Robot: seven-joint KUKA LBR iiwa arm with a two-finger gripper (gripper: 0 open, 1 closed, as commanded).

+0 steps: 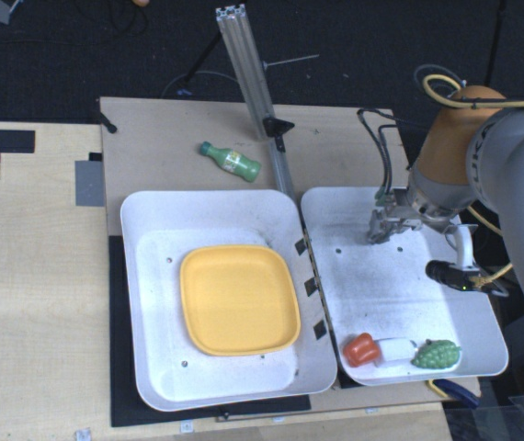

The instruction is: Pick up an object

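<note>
Currently the gripper (pixel 383 229) hangs over the right bin's (pixel 381 301) far edge, finger opening impossible to tell, holding nothing visibly, while the red pepper (pixel 361 348), white piece (pixel 395 348) and green grapes (pixel 436 355) lie along the near edge, well apart.

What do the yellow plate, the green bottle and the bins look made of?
Plate: likely matte plastic, with even yellow colour, soft rounded rim and no glare.
Bottle: probably plastic, translucent-looking green with a pale label; too small to be sure.
Bins: thin moulded white plastic by the look, with rounded corners and grey scuffing on the floors.
</note>
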